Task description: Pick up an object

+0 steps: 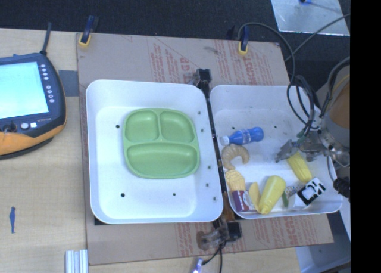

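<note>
Where fingers (296, 146) hover — corn (299, 167) just below

At the worktop's right edge we see our arm (339, 108): a rounded grey shell with an orange-tan patch toward the wrist. Black cables (300, 102) loop beside it in loose coils. Below them sits a small metallic grey gripper (297, 145), angular and dull, its finer details too blurred to read.
</note>
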